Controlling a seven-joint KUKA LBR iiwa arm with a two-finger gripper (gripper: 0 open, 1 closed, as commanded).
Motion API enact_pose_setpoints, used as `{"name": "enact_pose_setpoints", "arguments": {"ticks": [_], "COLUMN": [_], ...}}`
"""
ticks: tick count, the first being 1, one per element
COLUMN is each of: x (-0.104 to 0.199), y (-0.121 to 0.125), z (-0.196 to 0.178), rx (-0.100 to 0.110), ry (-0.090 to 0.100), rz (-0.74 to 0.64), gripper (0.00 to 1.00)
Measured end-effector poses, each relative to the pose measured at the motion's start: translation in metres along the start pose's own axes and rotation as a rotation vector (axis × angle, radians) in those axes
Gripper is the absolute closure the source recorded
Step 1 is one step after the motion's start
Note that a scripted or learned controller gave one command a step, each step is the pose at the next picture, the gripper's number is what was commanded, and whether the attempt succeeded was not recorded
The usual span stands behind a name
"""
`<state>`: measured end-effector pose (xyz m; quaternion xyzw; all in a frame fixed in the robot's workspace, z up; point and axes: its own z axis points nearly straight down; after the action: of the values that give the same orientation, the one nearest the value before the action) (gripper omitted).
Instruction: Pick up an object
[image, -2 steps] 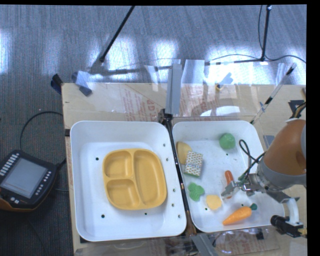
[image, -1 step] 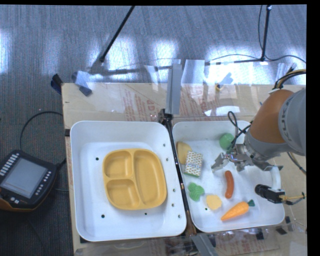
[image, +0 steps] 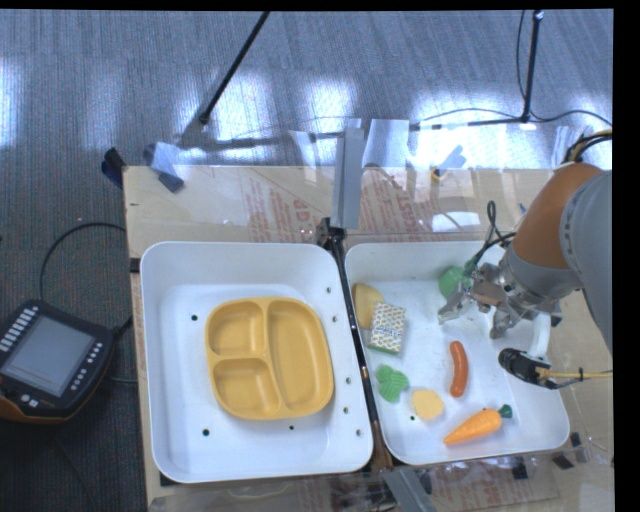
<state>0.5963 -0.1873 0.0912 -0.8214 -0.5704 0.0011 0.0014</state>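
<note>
Tray: one, yellow, left bin
Right bin: seven toys counted; sausage and carrot lie free
Green toy: one, half hidden, touching the gripper
Fingers: state cannot be told, possibly spread
Risk: green toy may be nudged aside or clipped and dropped

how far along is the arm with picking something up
Early stage. Nothing looks lifted: the carrot, sausage and broccoli piece all lie on the floor of the right bin. The gripper hangs over that bin's upper part, near a green item. Grasping and lifting remain.
</note>
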Motion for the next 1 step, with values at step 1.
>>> {"name": "enact_pose_setpoints", "arguments": {"ticks": [1], "x": [0.0002], "y": [0.0000], "z": [0.0000], "rx": [0.000], "ry": [0.000], "rz": [-0.001], "gripper": [0.00]}}
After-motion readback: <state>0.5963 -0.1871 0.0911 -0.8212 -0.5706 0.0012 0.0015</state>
